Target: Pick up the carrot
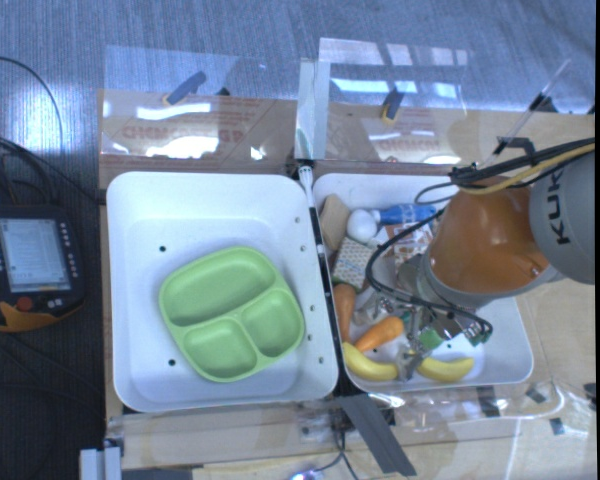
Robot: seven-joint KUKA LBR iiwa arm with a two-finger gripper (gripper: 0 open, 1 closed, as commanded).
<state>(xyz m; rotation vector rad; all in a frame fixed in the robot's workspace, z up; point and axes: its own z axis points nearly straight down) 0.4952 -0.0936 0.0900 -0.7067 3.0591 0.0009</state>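
Camera view: the arm hangs over the right bin; its end effector sits just beside the carrot, its opening impossible to judge. A good grasp needs centring over the carrot, clear of the banana. The left bin holds a green tray.

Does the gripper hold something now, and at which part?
It cannot be told: the gripper is down beside the orange carrot, but nothing shows between its fingers.
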